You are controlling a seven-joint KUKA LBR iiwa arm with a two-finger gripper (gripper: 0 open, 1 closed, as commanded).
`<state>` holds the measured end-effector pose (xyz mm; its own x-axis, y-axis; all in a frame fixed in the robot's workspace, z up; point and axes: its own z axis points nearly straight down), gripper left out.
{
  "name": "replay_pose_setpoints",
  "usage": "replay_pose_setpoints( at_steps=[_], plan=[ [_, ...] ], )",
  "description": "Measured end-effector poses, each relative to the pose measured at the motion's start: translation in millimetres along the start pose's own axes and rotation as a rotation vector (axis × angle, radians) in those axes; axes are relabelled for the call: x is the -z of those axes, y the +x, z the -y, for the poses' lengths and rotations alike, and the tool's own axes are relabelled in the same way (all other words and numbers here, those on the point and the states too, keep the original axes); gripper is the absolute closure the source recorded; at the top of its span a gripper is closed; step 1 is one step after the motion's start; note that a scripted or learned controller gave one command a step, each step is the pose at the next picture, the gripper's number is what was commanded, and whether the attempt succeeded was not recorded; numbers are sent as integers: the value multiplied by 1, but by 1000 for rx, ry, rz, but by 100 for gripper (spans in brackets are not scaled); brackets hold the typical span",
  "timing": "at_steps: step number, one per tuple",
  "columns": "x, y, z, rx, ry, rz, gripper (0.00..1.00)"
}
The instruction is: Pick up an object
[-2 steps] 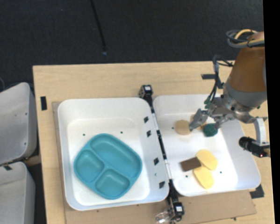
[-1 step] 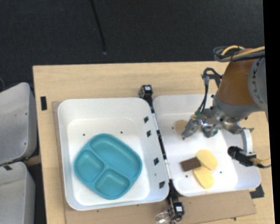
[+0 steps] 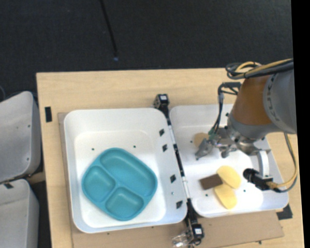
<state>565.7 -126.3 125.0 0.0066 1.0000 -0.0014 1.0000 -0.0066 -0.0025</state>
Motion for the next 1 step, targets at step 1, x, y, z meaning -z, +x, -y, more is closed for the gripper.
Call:
replay_pose_setpoints(
  at_steps=[1],
  plan=[
    [13, -1, -1, -6, -6, 0, 100]
  ],
)
